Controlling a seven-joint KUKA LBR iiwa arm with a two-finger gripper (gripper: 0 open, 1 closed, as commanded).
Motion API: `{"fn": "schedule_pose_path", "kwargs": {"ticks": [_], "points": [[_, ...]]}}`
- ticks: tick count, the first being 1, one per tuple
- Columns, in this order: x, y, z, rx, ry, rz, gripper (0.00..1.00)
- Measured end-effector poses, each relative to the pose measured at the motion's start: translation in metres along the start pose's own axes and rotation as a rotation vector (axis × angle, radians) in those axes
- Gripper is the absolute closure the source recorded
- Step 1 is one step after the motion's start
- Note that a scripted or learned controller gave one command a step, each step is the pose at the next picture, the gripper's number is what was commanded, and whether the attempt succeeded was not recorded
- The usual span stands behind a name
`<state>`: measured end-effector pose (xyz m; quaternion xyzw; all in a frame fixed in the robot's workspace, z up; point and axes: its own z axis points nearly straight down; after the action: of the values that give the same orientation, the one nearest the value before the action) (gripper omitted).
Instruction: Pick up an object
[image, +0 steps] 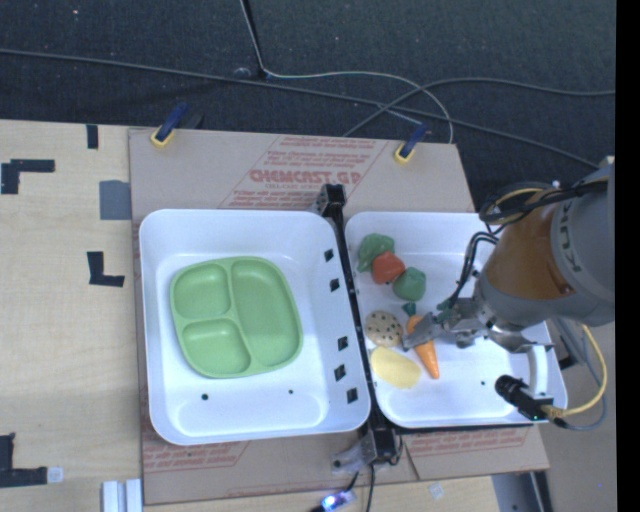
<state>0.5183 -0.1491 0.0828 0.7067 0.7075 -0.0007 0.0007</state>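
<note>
The right bin (455, 400) holds several toy foods. An orange carrot (428, 359) lies near its middle, pointing toward the front. Left of it are a speckled cookie (381, 326) and a yellow lemon-like piece (396, 369). Further back sit a red tomato (388, 268) and two green pieces (375, 247) (410, 284). My gripper (428, 330) is low in this bin, right at the carrot's upper end and just right of the cookie. The wrist hides how the gripper meets the carrot.
The left bin (170, 400) holds a green divided plate (235, 315). A black divider (345, 300) runs between the bins. The arm's orange band (525, 262) and grey body cover the right bin's right side. Cables cross the dark floor behind the bench.
</note>
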Motion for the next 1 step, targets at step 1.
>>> {"fn": "schedule_pose_path", "kwargs": {"ticks": [1], "points": [[-0.0003, 0.0009, -0.013, -0.002, -0.001, 0.0, 1.0]]}}
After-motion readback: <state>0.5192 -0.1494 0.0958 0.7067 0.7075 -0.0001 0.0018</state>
